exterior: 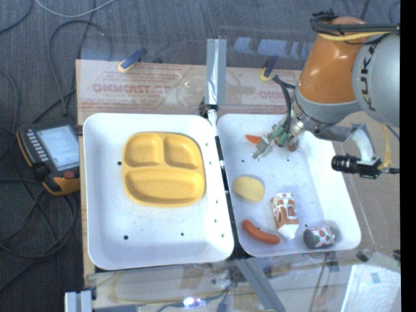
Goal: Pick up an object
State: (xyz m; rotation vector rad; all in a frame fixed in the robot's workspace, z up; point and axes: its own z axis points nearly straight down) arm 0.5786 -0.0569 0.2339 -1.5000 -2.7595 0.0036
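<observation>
Progress on the pick looks early to us: nothing is lifted, and every object in the right bin (338,174) rests on its floor. We see the gripper (265,147) low over that bin's far left corner, its fingers (260,151) slightly spread with nothing between them. Just beside the tips lies a small orange carrot-like piece (253,138), which we judge to be the target; whether a finger touches it we cannot quite tell at this slant. What remains is the whole grasp: settle around the piece, close, and raise it clear.

Other candidates sit nearer us in the same bin: a pale yellow rounded piece (248,188), a white and orange carton (284,212), a red sausage (260,233) and a grey can (319,235) lying on its side, all well apart from the gripper. The left bin (104,239) holds a yellow divided tray (164,168).

Room is tight where the gripper works. The carrot piece lies near the far wall and close to the ridge where the two bins meet, so a closing move has little margin on those sides. Toward the bin's middle the floor is bare, and straight up is open, which we think is the safest way out.
</observation>
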